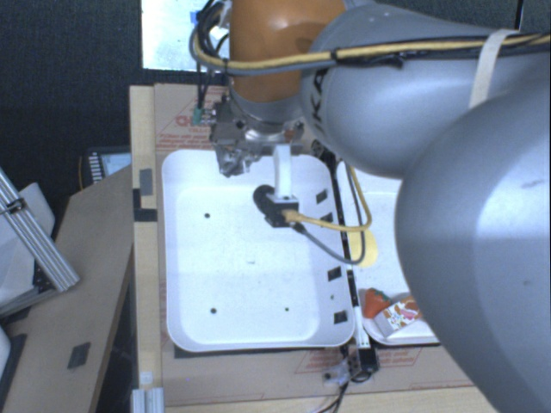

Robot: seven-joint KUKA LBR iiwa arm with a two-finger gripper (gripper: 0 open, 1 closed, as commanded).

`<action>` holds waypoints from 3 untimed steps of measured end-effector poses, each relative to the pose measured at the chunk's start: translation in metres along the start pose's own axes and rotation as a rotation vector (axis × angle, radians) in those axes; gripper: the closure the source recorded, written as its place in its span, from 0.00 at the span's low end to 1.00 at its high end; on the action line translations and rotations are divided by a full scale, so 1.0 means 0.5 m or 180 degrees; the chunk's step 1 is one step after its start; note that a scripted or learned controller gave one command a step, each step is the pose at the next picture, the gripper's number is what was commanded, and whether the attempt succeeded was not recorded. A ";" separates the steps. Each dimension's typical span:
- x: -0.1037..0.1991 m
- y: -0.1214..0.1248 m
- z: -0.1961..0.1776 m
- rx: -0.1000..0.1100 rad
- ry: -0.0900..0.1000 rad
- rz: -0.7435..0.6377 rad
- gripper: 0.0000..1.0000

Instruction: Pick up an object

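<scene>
The grey arm [448, 144] overhangs an orange-and-white packet [392, 311] in the right bin [413, 338].

light: bright, overhead; glare: left bin [198, 317] floor; blur: soft, arm [448, 144] defocused

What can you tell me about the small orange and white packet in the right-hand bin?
The small orange and white packet looks like a crinkled, glossy wrapper: orange-red at its left end, white with red print toward the right. It lies flat on the floor of the right shallow white bin, at the near left corner, close to the divider between bins. The grey arm's bulk hides its right part. Nothing grips it; the gripper hangs over the left bin.
</scene>
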State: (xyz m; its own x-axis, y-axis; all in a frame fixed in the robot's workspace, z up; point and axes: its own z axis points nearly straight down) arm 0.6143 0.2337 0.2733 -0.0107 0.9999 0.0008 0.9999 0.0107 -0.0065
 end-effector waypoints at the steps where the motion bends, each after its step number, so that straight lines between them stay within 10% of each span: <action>1: 0.004 -0.136 0.096 0.0008 -0.0007 0.0011 1.00; 2: 0.002 -0.184 0.391 -0.0005 -0.0008 0.0032 1.00; 3: -0.067 -0.220 0.215 -0.0035 0.0002 0.0038 1.00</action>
State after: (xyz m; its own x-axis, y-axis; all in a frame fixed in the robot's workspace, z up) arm 0.5039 0.1993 0.1663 0.0011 1.0000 0.0014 1.0000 -0.0011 0.0045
